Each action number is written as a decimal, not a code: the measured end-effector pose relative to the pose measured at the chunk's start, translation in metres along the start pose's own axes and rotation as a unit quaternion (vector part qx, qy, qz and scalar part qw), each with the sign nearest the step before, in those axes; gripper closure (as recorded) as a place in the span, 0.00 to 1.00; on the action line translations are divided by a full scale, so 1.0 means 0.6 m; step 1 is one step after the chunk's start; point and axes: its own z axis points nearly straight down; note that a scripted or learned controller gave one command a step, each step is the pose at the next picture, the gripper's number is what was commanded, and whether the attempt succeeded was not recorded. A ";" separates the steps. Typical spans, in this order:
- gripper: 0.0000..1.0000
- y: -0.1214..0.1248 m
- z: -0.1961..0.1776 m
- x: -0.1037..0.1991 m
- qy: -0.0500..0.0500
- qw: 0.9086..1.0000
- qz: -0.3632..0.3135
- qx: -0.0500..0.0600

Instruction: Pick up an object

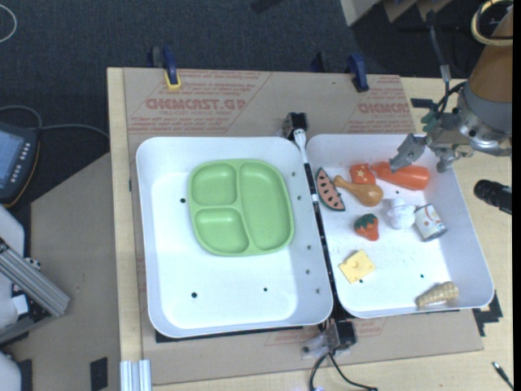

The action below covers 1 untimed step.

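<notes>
While the arm reaches in over the right bin [476,243], the gripper [422,156] hangs with its two fingers spread wide. One fingertip [402,163] sits right at the top of the long orange-red pepper [404,176], the other stands off to that pepper's right, and nothing is clamped between them.

Just left of the pepper lies a small orange-red piece [361,173]. Below that a tan drumstick [359,190] slants, with a watermelon slice [328,191] beyond it by the bin's wall. Under the pepper sit a crumpled white lump [400,214] and a silvery can [429,222] on its side. A strawberry [367,226] rests lower left of the pepper, a yellow cheese wedge [356,266] further down, and a ridged waffle cone [437,296] down near the bin's front rim.

Well left of the pepper, the left bin [163,292] carries a smooth green divided plate [242,207]. Both bins are glossy white, resting on a brown board [122,218] with blue clamps [170,66] at its far edge and dark carpet [122,15] beyond.
</notes>
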 end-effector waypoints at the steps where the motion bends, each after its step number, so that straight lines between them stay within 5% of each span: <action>1: 0.00 -0.003 0.071 0.000 0.000 1.000 0.000 0.000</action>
